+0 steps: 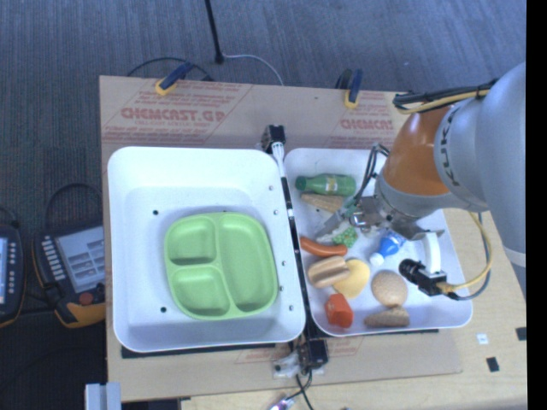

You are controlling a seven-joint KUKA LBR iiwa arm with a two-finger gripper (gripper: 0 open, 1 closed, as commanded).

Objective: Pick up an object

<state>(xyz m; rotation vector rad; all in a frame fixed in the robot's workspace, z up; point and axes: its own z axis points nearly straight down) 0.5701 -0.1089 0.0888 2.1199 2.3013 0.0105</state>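
My gripper (344,221) is low over the middle of the right bin (457,310), with the orange-banded wrist (416,162) above it. It hangs among toy foods. A green bottle (325,184) and a tan piece (322,202) lie just behind it. An orange carrot-like piece (320,248) and a small green piece (344,238) lie just in front. A blue piece (390,246) sits to its right. Nothing can be seen held in the gripper.
Nearer the front of the right bin lie a hot dog (327,270), a yellow piece (355,278), a red piece (338,311), a round bun (389,288) and a brown loaf (386,319). The left bin (137,178) holds a green divided plate (220,264).
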